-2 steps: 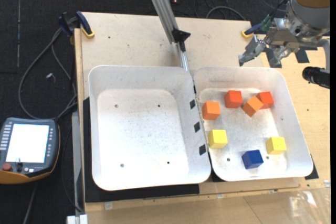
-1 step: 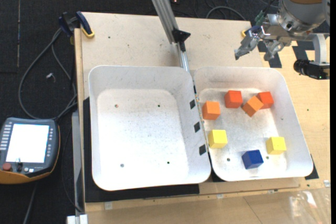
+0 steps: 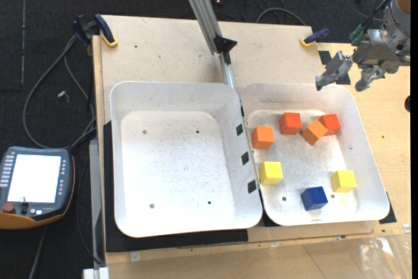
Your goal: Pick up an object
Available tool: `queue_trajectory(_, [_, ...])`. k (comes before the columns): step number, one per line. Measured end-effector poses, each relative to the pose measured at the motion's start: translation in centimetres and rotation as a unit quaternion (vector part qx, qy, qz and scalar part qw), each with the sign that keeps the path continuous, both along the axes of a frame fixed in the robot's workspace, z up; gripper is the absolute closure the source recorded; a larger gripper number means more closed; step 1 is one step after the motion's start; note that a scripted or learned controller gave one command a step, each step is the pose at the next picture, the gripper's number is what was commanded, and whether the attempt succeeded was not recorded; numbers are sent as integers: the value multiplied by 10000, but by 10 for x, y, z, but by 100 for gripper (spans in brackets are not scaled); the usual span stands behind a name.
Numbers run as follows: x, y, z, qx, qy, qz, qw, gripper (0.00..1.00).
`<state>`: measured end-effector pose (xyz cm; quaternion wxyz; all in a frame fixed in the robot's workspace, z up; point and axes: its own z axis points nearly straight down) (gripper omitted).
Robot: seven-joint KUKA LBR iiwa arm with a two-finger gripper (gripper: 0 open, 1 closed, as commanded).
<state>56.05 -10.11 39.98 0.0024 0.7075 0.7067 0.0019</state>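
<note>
Your candidate objects all sit in the right bin (image 3: 366, 160): an orange cube (image 3: 263, 136) near the bin's left wall, a red-orange cube (image 3: 290, 123) beyond it, then a tilted orange cube (image 3: 315, 131) touching another red-orange cube (image 3: 331, 123) at its right. Nearer the front you have a yellow cube (image 3: 271, 172) on the left, a second yellow cube (image 3: 343, 180) on the right, and a blue cube (image 3: 314, 198) between them and closest to the front rim. The tool (image 3: 349, 74) hangs above the bin's far right corner, well apart from every cube; its two fingers stand spread with bare space between them, so it is released and grasping nothing. The arm behind it is cut off by the picture's right edge, and the wrist hardware is hard to make out. The left bin (image 3: 130, 140) lies just beside the right one, their rims overlapping at the middle. Both rest on the pale table (image 3: 170, 49). A slanted metal pole (image 3: 199, 0) crosses the table's far edge, and a teach pendant (image 3: 34, 186) lies on the floor at left, partly cut off.
</note>
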Motion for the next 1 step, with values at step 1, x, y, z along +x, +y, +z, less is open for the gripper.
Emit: queue_trajectory(1, [97,8,9,-7,9,31,10000,0])
